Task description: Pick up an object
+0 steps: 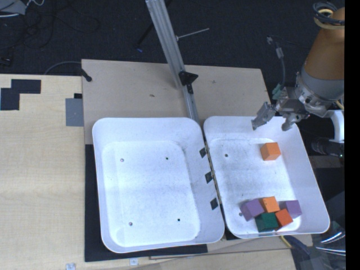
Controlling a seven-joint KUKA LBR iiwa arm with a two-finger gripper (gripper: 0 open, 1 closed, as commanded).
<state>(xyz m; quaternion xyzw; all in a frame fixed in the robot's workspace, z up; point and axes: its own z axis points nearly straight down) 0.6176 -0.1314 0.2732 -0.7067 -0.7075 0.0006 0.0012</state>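
Note:
An orange cube [270,151] lies alone in the upper part of the right bin [236,173]. Near that bin's front edge sits a cluster of blocks: a purple one [252,208], an orange one [269,203], a green one [266,222], a red-orange one [283,217] and another purple one [292,208]. My gripper [275,118] hangs over the bin's far right corner, above and behind the lone orange cube. Its two fingers are spread apart with nothing between them.
The left bin [147,180] lies beside the right one, joined by black clips [208,176]. A slanted aluminium rail [169,44] rises behind the bins. The arm's grey and orange body [326,61] stands at the far right.

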